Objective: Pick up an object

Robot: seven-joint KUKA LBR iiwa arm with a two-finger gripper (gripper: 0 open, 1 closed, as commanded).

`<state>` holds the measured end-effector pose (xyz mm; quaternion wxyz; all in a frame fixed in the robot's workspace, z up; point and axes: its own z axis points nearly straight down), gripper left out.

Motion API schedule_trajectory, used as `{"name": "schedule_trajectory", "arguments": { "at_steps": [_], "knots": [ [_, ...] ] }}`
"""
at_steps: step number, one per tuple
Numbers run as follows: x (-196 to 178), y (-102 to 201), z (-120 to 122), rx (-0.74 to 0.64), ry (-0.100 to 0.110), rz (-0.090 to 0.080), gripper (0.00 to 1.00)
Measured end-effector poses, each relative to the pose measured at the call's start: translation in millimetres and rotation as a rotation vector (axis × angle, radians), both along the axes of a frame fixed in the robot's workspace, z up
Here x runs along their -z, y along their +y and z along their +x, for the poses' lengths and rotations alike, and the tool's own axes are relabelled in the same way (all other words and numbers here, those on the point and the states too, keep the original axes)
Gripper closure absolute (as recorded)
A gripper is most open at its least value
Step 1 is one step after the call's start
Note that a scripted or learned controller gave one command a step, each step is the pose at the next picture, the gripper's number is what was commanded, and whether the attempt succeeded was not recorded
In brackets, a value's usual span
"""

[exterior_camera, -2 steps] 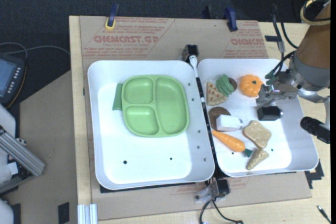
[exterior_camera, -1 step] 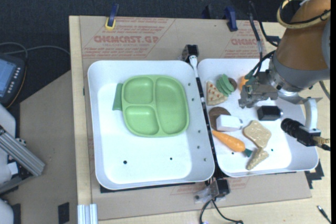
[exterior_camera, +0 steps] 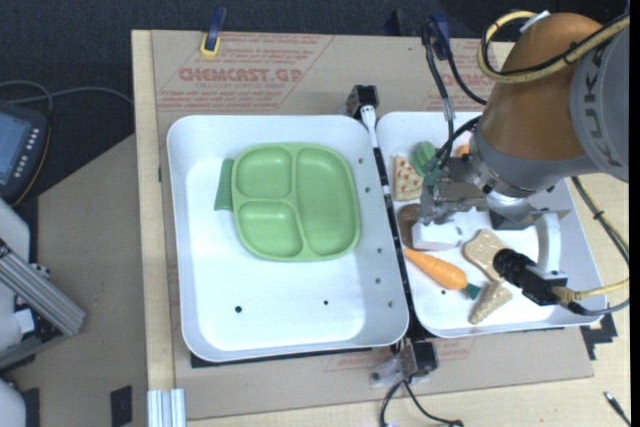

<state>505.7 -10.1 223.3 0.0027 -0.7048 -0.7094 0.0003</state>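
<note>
My gripper (exterior_camera: 437, 213) reaches down into the right bin (exterior_camera: 520, 315), over a small white and pink block (exterior_camera: 436, 237) and a brown piece (exterior_camera: 408, 214) beside it. An orange carrot (exterior_camera: 436, 268) lies just in front of it, with a tan bread slice (exterior_camera: 484, 251) and a tan wedge (exterior_camera: 490, 302) to its right. A cracker (exterior_camera: 406, 177) and a green item (exterior_camera: 426, 156) lie at the bin's back left. Nothing visibly sits between the fingers.
The left bin (exterior_camera: 270, 305) holds a green divided plate (exterior_camera: 295, 200). A black divider rail (exterior_camera: 385, 205) runs between the bins. The arm's orange band (exterior_camera: 535, 85) and cables hang over the right bin's back. A yellow clamp (exterior_camera: 211, 43) sits on the board's far edge.
</note>
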Motion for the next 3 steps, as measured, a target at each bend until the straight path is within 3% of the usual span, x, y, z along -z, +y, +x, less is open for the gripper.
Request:
{"name": "schedule_trajectory", "arguments": {
  "at_steps": [3],
  "knots": [
    [6, 13, -3, 0.004, -0.001, -0.002, 1.0]
  ]
}}
